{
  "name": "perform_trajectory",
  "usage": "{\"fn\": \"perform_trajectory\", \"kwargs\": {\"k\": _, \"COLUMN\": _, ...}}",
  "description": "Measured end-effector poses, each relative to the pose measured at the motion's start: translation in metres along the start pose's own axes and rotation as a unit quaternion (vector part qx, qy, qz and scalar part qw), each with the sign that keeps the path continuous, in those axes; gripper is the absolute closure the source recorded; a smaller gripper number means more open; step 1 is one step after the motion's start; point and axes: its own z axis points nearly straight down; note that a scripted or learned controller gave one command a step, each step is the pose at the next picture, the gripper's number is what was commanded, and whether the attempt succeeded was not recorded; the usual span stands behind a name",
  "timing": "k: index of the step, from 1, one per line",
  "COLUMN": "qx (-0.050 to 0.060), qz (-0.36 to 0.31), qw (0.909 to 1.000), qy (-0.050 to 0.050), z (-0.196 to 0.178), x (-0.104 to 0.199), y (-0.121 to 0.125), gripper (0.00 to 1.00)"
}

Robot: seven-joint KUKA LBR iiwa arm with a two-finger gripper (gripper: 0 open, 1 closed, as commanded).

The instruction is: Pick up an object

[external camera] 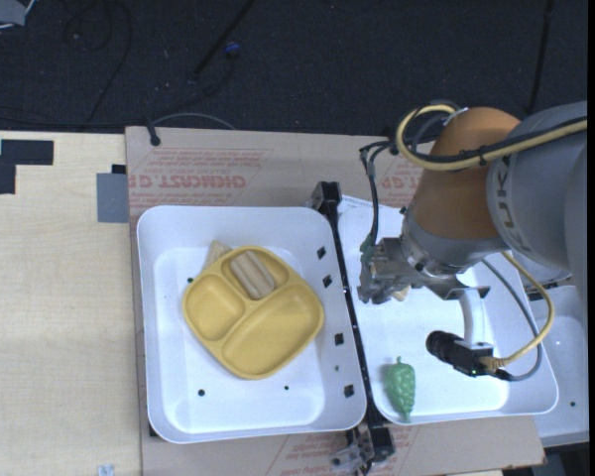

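Cardboard [307, 454] printed with red lettering lies under both bins and reaches out past them on the side nearer to you than the yellow plate. You find the green toy vegetable [401, 388], bumpy and tapering like a small pepper, to the right of the yellow plate and nearer than it, lying in the right bin [535, 395] close to that bin's near wall. It lies free on the white floor, apart from the arm.

The yellow plate [255, 310] itself is a three-compartment dish sitting turned at an angle in the middle of the left bin [178, 405]. A beige ridged piece [251, 273] lies in its far compartment, and a pale scrap [216, 252] pokes out from under its far left rim. Just right of the plate, a black strip [342, 296] runs along the seam between the two bins.

Beyond that strip, level with the plate's far half, the gripper [382, 284] hangs over the right bin near the seam. You cannot tell from here whether it is open or closed, since the wrist hides it from above, and nothing is seen held in it. The green toy vegetable sits well nearer than it.

Above the gripper, the arm [535, 201] comes in from the right with its orange band [466, 181] and looped yellow cable [416, 132]. Farther than the plate, you see dark carpet [278, 48] with loose cables.
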Motion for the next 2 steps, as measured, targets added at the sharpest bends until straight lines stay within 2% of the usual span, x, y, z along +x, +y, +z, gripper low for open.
{"fn": "perform_trajectory", "kwargs": {"k": 2, "qx": 0.0, "qz": -0.001, "qw": 1.0, "qy": 0.0, "z": 0.006, "x": 0.108, "y": 0.026, "gripper": 1.0}}
